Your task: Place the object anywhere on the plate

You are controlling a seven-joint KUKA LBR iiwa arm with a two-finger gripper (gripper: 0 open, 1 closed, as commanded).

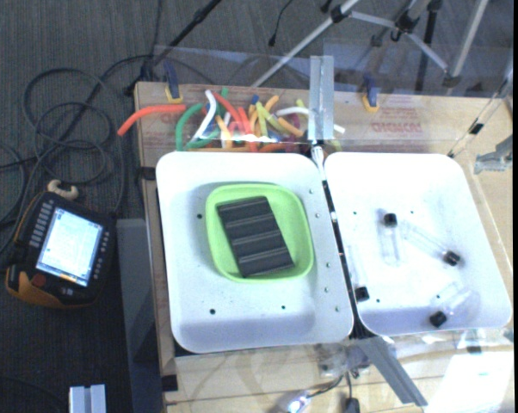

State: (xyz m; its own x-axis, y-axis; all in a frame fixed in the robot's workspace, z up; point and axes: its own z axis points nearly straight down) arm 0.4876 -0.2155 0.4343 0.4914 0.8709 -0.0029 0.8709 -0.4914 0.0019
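The dark ribbed block (255, 237) lies flat on my green plate (304, 231), centre-left of the frame, inside the left white bin (242, 325); the right white bin (414, 188) holds three clear vials with black caps (388, 235), well apart from the plate; my claw's state I cannot tell.

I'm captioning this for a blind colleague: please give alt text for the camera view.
A dark ribbed block lies on a green plate in the left white bin. The right bin holds three clear black-capped vials.
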